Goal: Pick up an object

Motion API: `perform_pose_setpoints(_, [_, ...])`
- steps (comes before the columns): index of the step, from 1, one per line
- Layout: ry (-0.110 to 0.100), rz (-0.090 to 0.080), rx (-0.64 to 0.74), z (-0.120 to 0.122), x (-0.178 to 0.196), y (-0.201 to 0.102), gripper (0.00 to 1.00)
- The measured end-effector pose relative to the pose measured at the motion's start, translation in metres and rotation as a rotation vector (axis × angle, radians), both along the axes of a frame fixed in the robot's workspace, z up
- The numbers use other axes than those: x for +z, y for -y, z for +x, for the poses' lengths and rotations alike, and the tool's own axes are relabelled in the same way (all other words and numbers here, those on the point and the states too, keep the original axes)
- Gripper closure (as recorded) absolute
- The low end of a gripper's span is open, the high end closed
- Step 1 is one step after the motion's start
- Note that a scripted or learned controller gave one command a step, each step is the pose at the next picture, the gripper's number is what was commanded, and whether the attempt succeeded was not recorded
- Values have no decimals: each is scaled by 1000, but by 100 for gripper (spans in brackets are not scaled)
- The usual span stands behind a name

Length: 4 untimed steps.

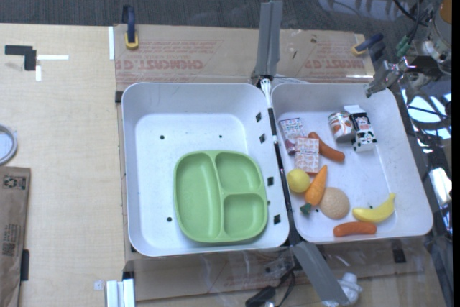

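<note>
Objects for picking lie loose in the right bin (pixel 402 154): a banana (pixel 376 209) near the front right corner, an orange sausage-shaped piece (pixel 354 228) just in front of it, a round bread roll (pixel 334 202), a carrot (pixel 316 186) leaning against the roll's left side, and a lemon (pixel 298 180) touching the carrot. Further back sit two small printed packets (pixel 300 144), a second orange sausage-shaped piece (pixel 330 148), a small can (pixel 340 125) and a black-and-white carton (pixel 363 133) beside the can. Left bin (pixel 144 176) holds a green divided plate (pixel 220 195), lying flat toward the front. Both bins rest on the table (pixel 65 118), touching along their inner rims. Gripper (pixel 381 77) hangs above the back right corner of the right bin, well apart from every object. Whether the jaws are spread or pressed together I cannot tell at this size. Nothing sits between them.
</note>
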State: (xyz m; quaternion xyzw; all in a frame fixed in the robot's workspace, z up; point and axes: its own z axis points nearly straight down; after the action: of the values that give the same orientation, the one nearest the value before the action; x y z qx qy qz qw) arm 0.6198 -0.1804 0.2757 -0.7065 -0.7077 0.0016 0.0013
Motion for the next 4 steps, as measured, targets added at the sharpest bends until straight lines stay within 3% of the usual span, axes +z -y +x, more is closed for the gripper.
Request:
perform_pose_setpoints(1, [-1,0,-37,3,-126,-30,0])
perform_pose_setpoints(2, [3,-1,-38,31,-171,-1,0])
perform_pose_setpoints(3, [0,-2,-35,31,-163,-1,100])
perform_pose_setpoints(4, [1,0,-6,27,-60,-53,100])
